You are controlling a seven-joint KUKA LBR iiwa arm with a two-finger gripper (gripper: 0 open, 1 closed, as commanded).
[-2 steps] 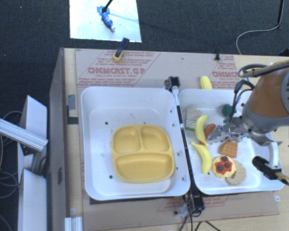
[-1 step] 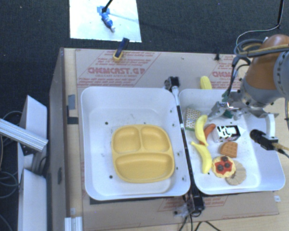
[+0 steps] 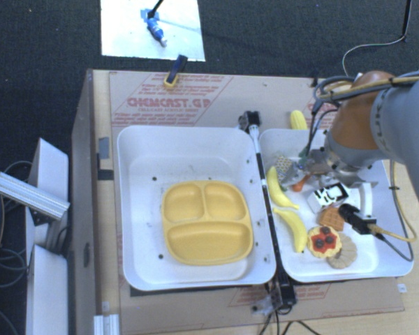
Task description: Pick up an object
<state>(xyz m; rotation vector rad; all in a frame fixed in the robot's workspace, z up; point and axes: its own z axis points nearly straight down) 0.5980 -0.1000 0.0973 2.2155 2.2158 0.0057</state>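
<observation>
Where carpet darkens, brown bench point(image 3: 195, 93), 2 bins point(image 3: 136, 187).

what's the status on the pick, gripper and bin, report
Gripper low in right bin, fingers unclear. No object seen held. Two bananas alongside, pizza toy nearby. Yellow divided plate in left bin, untouched.

The arm point(image 3: 377, 121) runs off the right edge and hides much of the right bin point(image 3: 387, 264).
</observation>
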